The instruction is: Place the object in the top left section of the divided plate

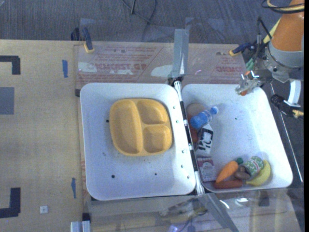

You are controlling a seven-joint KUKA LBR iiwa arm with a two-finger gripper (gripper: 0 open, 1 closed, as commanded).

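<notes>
Your pincer (246, 86), its state impossible to tell, hovered at the right bin's (251, 124) far rim; you needed an object gripped before reaching the left bin's yellow divided plate (140, 126).

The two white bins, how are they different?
The left bin bears a yellow divided plate; the right bin bears loose things: a water bottle, a carrot and a banana. The pincer hangs by the right bin's top edge, far from the left bin. Both are shallow, white and squarish.
</notes>
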